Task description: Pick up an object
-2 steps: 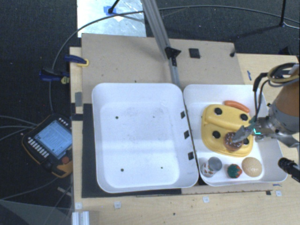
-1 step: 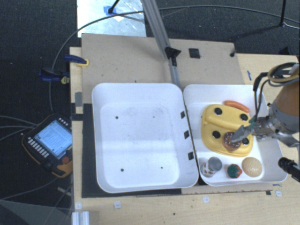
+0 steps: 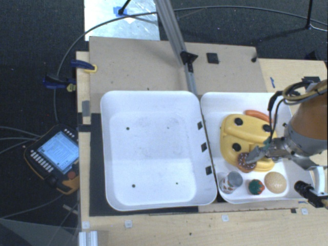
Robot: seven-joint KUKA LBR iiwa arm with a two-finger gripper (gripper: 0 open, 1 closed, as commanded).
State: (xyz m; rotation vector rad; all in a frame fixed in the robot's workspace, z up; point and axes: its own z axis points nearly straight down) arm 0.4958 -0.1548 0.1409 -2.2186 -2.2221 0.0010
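No writing is readable anywhere. In the right bin (image 3: 215,106), the end effector (image 3: 252,158) sits low over a yellow toy (image 3: 241,132); I cannot tell whether it grips anything. Nearby lie a beige egg (image 3: 275,182) and a green ball (image 3: 255,187).

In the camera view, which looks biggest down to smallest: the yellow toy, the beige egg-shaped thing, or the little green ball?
1. Yellow toy, by far the largest.
2. Beige egg.
3. Green ball, smallest, though only somewhat smaller than the egg.
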